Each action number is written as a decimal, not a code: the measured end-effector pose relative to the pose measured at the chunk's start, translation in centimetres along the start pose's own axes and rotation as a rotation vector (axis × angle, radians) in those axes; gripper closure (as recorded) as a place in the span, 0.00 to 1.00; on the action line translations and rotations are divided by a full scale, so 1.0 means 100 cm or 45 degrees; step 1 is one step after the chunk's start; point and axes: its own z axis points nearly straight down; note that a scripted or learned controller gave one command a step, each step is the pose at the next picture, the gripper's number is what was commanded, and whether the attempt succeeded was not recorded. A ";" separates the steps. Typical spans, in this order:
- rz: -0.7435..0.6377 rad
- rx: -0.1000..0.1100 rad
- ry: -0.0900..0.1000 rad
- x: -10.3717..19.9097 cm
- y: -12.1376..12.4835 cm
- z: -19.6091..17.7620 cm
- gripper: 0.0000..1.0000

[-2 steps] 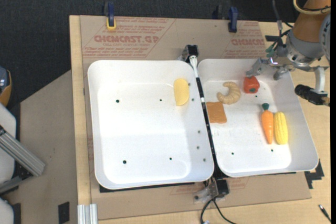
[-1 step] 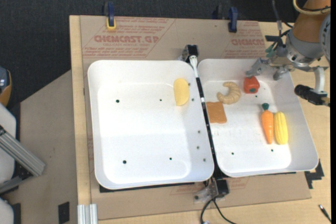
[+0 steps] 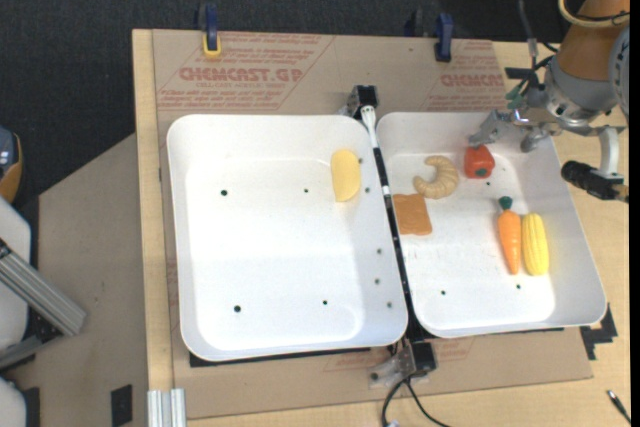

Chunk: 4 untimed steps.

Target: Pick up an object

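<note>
Hovering over right bin [image 3: 575,245] far corner, hand [image 3: 508,128] fingers spread, just above red pepper [image 3: 479,161].

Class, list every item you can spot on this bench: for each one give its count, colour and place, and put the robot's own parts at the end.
Bins: 2, white, side by side on the bench.
Yellow piece: 1, pale yellow, left bin, by its right wall.
Croissant: 1, tan, right bin, upper left.
Toast slice: 1, orange-brown, right bin, just below the croissant.
Red item: 1, red, right bin, top, near the tool.
Carrot: 1, orange, right bin, right side.
Corn cob: 1, yellow, touching the carrot's right side.
Clamps: 2, blue, board's top edge.
Arm: 1, grey and orange, upper right.
Tool: 1, grey, above the right bin's top edge.
</note>
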 end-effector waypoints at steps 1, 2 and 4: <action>0.000 0.001 0.002 0.001 0.000 0.002 0.00; 0.000 0.000 0.000 0.000 0.000 0.000 0.00; -0.001 0.008 0.004 0.005 0.000 0.012 0.00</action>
